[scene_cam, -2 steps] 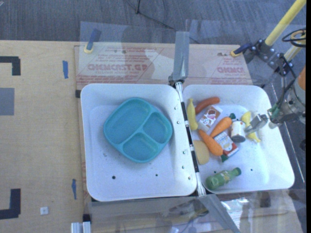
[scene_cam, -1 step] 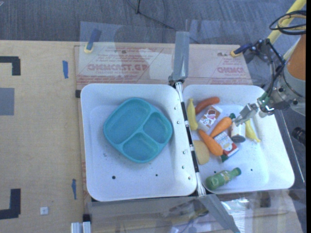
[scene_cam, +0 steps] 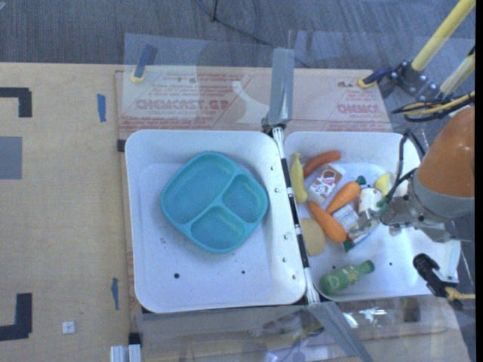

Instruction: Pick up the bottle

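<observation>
The bottle (scene_cam: 346,276) is green with a green cap and lies on its side near the front wall of the right bin (scene_cam: 400,266), cap pointing right. My gripper (scene_cam: 375,217) is low in the same bin, behind the bottle and slightly to its right, among a heap of toy food. It is clearly apart from the bottle. The grey wrist and the orange band (scene_cam: 451,161) cover the bin's right side. The heap and the wrist hide how the gripper is set.
The heap holds two orange carrots (scene_cam: 343,197), a yellow banana (scene_cam: 298,179), a red sausage (scene_cam: 322,160), a small carton (scene_cam: 326,182) and a pale round piece (scene_cam: 313,237). A teal divided plate (scene_cam: 215,200) lies in the left bin (scene_cam: 151,277).
</observation>
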`<state>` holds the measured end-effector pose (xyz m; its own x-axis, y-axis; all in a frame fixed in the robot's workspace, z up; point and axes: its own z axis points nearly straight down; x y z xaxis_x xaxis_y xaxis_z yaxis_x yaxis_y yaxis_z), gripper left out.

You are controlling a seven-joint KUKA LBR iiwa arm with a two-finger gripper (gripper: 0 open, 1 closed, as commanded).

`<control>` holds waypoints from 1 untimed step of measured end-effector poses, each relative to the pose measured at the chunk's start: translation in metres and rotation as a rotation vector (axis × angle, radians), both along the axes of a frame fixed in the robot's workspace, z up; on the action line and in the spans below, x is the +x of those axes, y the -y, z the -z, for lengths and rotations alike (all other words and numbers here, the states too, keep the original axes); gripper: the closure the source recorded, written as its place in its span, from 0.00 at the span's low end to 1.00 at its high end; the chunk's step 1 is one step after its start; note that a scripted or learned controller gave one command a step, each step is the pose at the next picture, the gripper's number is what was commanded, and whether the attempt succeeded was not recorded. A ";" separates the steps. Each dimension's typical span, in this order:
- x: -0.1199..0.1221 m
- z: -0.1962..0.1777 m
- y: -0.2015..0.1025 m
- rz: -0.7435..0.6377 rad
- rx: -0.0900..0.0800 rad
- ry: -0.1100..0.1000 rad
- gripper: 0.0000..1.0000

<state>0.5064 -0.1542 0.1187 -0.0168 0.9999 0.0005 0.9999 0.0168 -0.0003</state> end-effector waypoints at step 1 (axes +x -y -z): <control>-0.024 0.030 0.039 -0.054 -0.003 0.010 0.00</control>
<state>0.4823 -0.1934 0.0886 -0.0709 0.9975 -0.0024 0.9974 0.0709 0.0099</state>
